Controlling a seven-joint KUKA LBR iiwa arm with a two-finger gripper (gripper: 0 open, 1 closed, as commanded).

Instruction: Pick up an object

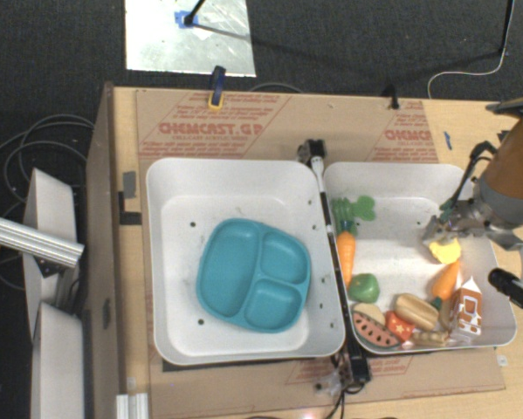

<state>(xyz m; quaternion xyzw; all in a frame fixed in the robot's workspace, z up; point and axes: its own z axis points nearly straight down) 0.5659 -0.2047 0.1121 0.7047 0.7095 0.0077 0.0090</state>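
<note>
Camera view: arm over the right bin

Seen from above at a slant: two shallow white plastic bins side by side on a brown cardboard-covered bench [270, 116]. Left white bin [169, 234] with a teal plastic tray with three compartments [254, 274] lying in it, near the middle. Right white bin [401, 190] crowded with toy food: green leafy piece [354, 208] at the upper left, orange plastic carrot [346, 253] along the left wall, round green piece [363, 286] just below, watermelon slice [370, 332] at the lower left corner, tan bread roll [416, 311] beside it, small white-and-orange carton [468, 308] near the lower right, second orange carrot-like piece [444, 282] tilted above that. Grey arm with orange band [516, 168] reaching in from the right. Dark two-finger gripper [444, 230] low over the right bin's right side, just above and touching or nearly touching a yellow wedge-shaped toy [445, 252]. Cannot tell how the gripper is set; nothing visibly gripped.
</note>
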